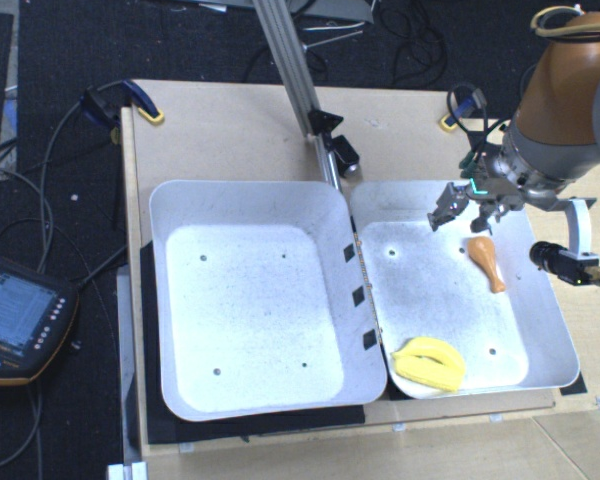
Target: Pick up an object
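Observation:
Two objects lie in the right bin point(420, 268). An orange drumstick-shaped piece point(486, 261) rests near the bin's far right side. A yellow banana-like object point(430, 363) sits at the bin's near edge. My gripper point(462, 218) hangs over the far right part of the right bin, its fingers spread open with nothing between them. It is just up and left of the orange piece, apart from it.
The left bin point(245, 298) lies beside the right one. A slanted metal pole point(295, 68) with a black clamp rises behind the bins. Clamps hold the bench's far corners. A handheld pendant point(15, 318) lies off the bench to the left.

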`<state>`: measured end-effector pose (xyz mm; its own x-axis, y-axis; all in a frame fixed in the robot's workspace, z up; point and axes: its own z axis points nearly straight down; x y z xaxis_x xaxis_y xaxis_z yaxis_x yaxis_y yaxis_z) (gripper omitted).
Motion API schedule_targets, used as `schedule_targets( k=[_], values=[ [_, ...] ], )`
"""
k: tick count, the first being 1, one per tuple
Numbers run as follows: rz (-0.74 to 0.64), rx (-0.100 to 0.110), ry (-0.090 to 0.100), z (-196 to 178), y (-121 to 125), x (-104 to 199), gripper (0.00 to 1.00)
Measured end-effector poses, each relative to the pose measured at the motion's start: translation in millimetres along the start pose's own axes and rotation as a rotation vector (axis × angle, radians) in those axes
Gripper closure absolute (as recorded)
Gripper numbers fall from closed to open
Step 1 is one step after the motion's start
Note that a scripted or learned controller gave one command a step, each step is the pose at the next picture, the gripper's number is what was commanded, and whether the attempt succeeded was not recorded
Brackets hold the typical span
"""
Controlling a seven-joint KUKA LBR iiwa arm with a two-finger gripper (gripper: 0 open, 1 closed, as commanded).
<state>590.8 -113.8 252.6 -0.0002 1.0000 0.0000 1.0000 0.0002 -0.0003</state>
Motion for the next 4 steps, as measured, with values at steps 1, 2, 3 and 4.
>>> schedule_targets(
  k=[1, 2, 3, 4],
  values=[
    [0.000, 0.000, 0.000, 0.0, 0.0, 0.0, 0.00],
    [0.000, 0.005, 0.001, 63.0, 1.2, -0.4, 0.00],
    [0.000, 0.006, 0.001, 125.2, -2.1, 4.6, 0.00],
    [0.000, 0.003, 0.000, 158.9, -2.9, 4.9, 0.00]
  ],
)
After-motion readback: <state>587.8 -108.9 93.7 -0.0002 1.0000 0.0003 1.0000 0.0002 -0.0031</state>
